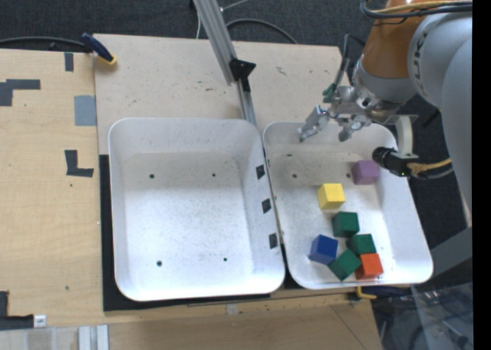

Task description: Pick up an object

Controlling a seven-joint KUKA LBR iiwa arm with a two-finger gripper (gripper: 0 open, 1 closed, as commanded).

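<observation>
i've got the gripper (326,127) hanging over the far end of the right bin (399,260), fingers spread apart w/ nothing between them, so it's released and carrying nothing. arm comes in from the right, orange band above the wrist.

candidates all sit in that right bin, nearer the camera than the gripper: purple block (365,172) by the right wall, closest to the gripper; yellow cube (331,195) on its own mid-bin; then a cluster at the near end w/ a blue cube (323,249), three green cubes (345,223) and an orange cube (370,265) packed touching or nearly so. left bin (123,210) has no blocks in it.

my pick wd be the yellow cube, since it has free space on all sides. handling, as a guess: small, stiff, light, prob foam or wood, not fragile; smooth faces cd slip if pinched on a corner, so take it across two opposite flat faces, centred.

orientation: it's a cube, no real long axis. it sits flat, edges roughly square to the bin walls, maybe turned a touch. purple one looks a bit wider than deep, but too small to be sure.
</observation>
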